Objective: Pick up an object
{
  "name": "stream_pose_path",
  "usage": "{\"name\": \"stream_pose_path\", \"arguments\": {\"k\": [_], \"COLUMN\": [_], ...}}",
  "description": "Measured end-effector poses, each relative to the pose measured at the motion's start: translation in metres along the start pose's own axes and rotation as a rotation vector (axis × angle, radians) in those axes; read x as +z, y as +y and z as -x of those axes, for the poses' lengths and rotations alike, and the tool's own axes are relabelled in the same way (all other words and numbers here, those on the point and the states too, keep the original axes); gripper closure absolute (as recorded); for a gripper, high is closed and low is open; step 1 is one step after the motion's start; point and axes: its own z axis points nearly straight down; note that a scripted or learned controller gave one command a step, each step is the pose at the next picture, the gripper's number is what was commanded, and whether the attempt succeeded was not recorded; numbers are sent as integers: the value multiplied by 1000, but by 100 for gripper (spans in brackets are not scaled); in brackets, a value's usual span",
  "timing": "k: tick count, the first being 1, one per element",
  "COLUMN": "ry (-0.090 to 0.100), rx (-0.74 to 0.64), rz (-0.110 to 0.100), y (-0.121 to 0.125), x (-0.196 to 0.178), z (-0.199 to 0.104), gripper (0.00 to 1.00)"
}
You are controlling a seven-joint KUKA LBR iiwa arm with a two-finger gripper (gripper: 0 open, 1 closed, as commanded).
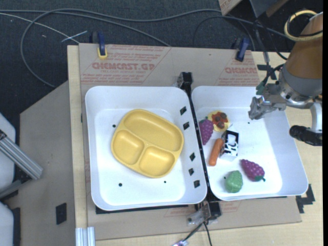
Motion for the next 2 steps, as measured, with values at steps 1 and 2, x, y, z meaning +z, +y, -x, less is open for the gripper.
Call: {"name": "stream_pose_path", "arguments": {"k": [1, 2], "ry": [3, 2], "rx": [-3, -4], "rz": [-6, -3], "y": [-9, -15], "x": [6, -10], "z": [-53, -103], "gripper": [100, 100]}}
